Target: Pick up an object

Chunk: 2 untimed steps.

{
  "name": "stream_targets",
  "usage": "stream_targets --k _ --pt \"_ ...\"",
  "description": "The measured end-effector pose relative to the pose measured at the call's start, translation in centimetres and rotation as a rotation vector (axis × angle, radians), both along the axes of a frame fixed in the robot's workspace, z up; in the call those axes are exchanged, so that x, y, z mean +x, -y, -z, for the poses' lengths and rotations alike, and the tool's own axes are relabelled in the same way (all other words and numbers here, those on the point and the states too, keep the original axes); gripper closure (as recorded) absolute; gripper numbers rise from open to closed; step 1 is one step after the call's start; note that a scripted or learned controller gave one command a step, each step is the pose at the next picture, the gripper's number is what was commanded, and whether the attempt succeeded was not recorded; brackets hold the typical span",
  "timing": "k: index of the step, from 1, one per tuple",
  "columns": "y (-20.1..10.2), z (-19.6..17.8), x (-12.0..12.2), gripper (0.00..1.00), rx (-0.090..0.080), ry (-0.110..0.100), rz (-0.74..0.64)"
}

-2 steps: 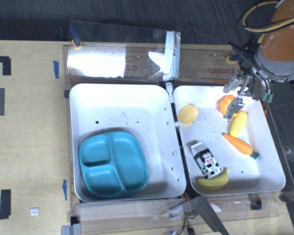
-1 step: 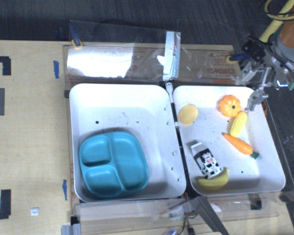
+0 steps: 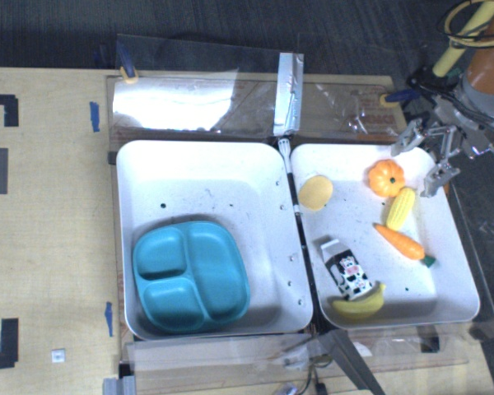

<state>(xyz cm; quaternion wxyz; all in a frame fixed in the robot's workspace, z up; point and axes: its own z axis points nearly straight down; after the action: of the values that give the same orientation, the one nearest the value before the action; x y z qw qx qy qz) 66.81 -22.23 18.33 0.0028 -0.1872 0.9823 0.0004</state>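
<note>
The right bin (image 3: 457,245) holds several toy foods. An orange pumpkin-like fruit (image 3: 385,178) sits near its far right corner, with a yellow corn cob (image 3: 401,207) and a carrot (image 3: 403,243) just in front of it. A pale yellow round piece (image 3: 315,192) lies by the divider. A black-and-white cow-patterned box (image 3: 346,270) and a banana (image 3: 358,303) lie at the front. My gripper (image 3: 424,161) hovers over the bin's far right corner, just right of the orange fruit, open, with nothing between its fingers (image 3: 440,175).
The left bin (image 3: 148,171) holds a blue divided plate (image 3: 191,276) at its front. A clear plastic sheet (image 3: 181,97) and a metal bar (image 3: 288,93) stand behind the bins. Yellow cables (image 3: 465,23) hang off the arm at top right.
</note>
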Motion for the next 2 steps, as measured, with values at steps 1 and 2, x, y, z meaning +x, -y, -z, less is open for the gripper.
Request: stream_targets --k 1,2 --pt "-1.9 -12.7 0.1 0.00 -0.001 0.011 0.259" --pt "0.0 -2.3 -0.1 0.00 0.001 -0.003 -0.067"
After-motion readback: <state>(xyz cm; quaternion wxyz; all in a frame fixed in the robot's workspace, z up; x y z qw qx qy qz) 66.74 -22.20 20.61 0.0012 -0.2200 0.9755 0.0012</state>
